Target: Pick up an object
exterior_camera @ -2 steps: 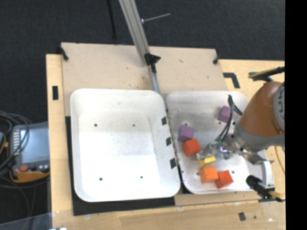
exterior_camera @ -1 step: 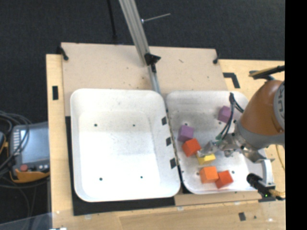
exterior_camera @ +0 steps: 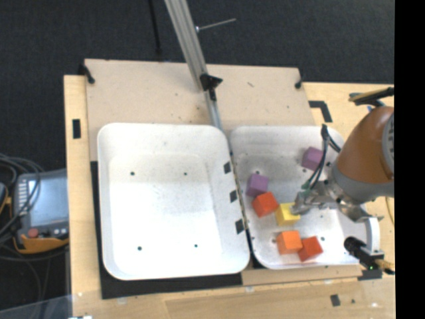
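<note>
Camera view shows a tan table (exterior_camera: 159, 92) on dark carpet (exterior_camera: 66, 25), bearing two white bins. End effector (exterior_camera: 300, 203) hangs over a yellow block (exterior_camera: 288, 213) in the right bin (exterior_camera: 265, 145); its grip state cannot be told.

Both white bins (exterior_camera: 166, 138) look like smooth plastic, speckled with dark flecks. The counter (exterior_camera: 199, 88) is matt, pale board, perhaps fibreboard. The slanting rail (exterior_camera: 186, 32) is ribbed, dull metal.
</note>
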Robot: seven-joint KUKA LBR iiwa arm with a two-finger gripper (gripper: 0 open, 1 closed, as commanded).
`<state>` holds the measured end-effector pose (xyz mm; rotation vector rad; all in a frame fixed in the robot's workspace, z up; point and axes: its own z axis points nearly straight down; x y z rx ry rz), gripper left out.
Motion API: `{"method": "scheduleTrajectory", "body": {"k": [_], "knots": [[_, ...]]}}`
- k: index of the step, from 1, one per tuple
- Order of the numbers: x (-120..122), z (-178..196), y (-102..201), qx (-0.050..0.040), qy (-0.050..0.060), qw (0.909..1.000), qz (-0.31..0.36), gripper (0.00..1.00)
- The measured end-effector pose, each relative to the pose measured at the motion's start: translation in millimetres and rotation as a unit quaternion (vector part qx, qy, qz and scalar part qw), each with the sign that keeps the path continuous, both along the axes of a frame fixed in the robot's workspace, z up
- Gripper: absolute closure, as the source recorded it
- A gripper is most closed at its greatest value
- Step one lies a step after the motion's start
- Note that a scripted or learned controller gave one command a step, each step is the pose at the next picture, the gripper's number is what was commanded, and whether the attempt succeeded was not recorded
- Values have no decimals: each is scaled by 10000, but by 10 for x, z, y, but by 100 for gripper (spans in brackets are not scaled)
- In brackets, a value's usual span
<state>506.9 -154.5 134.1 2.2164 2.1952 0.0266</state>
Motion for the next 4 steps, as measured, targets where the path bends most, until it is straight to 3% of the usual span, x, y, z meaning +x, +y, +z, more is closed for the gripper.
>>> {"method": "scheduleTrajectory", "body": {"k": [1, 2, 4], "knots": [[16, 561, 90, 7, 100, 9999, 70, 100], [33, 874, 79, 9, 109, 9999, 70, 100], [721, 830, 1038, 22, 127, 9999, 86, 100]]}}
